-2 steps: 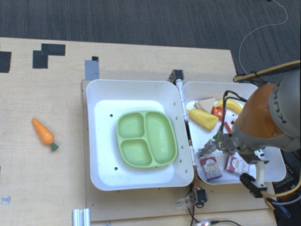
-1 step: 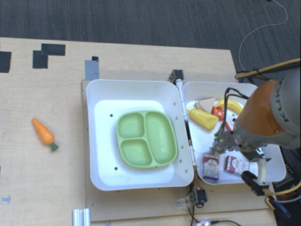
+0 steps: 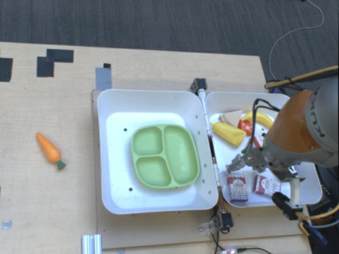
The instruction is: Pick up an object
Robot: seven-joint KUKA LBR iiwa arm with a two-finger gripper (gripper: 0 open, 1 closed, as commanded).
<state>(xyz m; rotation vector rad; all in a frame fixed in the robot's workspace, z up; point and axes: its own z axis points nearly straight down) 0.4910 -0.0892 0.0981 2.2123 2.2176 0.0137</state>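
The grey arm with the orange band reaches in from the right and hangs over the right shallow white bin. Its gripper is low above the middle of this bin, and whether the fingers are apart or together I cannot tell, because the wrist covers them from above.

In the right bin lie several small things. A yellow banana-shaped toy lies in the upper left part, near the wall between the two bins. Behind it is a pale wedge-shaped piece, and just beside that a red and white object, partly hidden by the arm. A second yellow curved piece shows at the edge of the orange band. Near the front wall lie two small red and white cartons: one carton with a picture on it lies just below the gripper, and the other carton lies to its right, partly under the arm. Nothing is seen between the fingers.

The left shallow white bin holds a light green plastic plate with three compartments, lying flat in its middle.

On the wooden counter, well apart from both bins, lies a small orange toy carrot with a green end.
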